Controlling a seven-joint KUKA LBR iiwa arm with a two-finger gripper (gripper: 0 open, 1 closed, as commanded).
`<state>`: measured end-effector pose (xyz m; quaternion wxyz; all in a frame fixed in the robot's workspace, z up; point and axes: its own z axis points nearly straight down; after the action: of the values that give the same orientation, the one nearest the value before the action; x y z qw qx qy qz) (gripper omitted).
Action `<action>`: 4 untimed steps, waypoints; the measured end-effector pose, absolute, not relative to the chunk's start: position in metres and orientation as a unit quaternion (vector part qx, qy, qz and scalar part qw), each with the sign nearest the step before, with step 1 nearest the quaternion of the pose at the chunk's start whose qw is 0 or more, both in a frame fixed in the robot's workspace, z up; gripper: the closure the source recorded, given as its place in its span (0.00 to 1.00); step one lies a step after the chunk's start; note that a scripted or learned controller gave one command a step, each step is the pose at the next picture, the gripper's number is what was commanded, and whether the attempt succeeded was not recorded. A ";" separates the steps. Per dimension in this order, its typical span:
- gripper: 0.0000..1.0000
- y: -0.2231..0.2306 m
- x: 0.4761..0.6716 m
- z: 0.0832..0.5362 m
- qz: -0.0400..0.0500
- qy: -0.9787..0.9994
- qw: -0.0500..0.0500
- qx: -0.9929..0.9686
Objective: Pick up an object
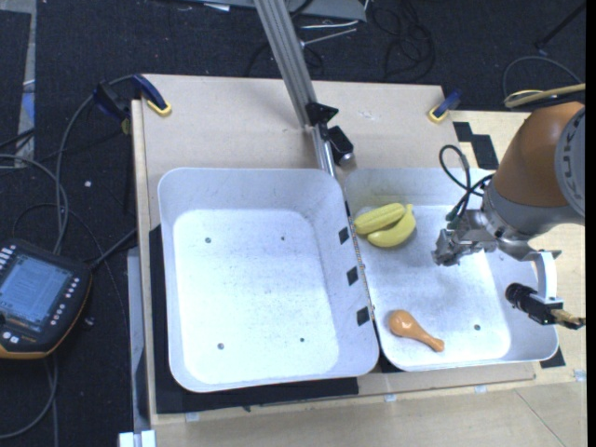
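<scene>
Objects for picking lie in the right bin [521,347]: nearest the camera, an orange toy [415,330] shaped like a gourd or drumstick rests on the bin floor toward the front, its thin end pointing right. Farther back, a yellow banana [386,224] lies near the bin's left wall, close to the divider where the two bins meet. Right of the banana and apart from it, the end effector [451,250] hangs low over the bin floor, with nothing visible between its parts; whether they are apart or together cannot be told from this angle. The left bin [177,203] sits alongside on the wooden table [233,119]. At the far edge, a slanted metal rail [289,49] crosses the table.
</scene>
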<state>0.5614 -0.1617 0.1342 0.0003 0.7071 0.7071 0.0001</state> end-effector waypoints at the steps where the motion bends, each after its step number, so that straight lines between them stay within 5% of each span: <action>1: 1.00 -0.163 0.568 0.195 0.001 0.707 0.002 0.707; 2: 1.00 -0.163 0.573 0.257 0.002 0.707 0.002 0.707; 3: 1.00 -0.163 0.574 0.270 0.000 0.707 0.000 0.707; 4: 1.00 -0.110 0.577 0.271 0.000 0.709 0.000 0.706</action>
<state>0.5774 -0.1095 0.2710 0.0000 0.7055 0.7087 0.0001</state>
